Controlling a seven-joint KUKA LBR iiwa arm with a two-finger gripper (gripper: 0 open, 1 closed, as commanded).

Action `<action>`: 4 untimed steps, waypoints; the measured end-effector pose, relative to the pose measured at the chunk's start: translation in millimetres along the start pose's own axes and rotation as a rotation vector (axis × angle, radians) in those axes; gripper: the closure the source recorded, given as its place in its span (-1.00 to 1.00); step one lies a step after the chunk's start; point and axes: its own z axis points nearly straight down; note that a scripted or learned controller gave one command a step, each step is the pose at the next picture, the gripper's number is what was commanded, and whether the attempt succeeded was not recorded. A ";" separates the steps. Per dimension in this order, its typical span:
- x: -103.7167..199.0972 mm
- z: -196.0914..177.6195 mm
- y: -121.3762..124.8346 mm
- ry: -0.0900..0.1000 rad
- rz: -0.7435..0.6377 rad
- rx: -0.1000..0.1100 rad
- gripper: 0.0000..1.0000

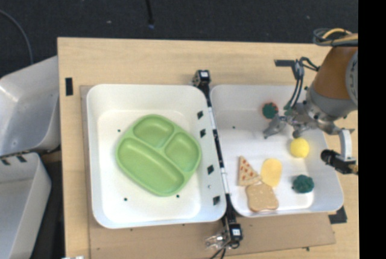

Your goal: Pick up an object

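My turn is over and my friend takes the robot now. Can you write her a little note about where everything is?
Claw: hangs over the right bin, nothing seen between its fingers.
Right bin holds: yellow ball, red and green berry, pizza slice, yellow chip, bread slice, broccoli.
Left bin holds a green divided plate.
Done: nothing picked up yet.
Left: grab one item and lift it.

I see open floor along the right bin [241,101]'s left and rear walls. Its front half is crowded: pizza slice [246,171], bread [262,197], yellow chip [272,171], green broccoli [303,183]. A yellow ball [299,148] and dark berry [269,110] flank the gripper [289,125].
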 end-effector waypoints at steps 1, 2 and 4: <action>-1.1 17.0 0.2 -0.001 0.003 -0.002 -1.00; -2.3 4.5 1.2 -0.003 0.004 -0.007 1.00; -8.5 -117.8 -5.8 -0.003 -0.002 -0.011 1.00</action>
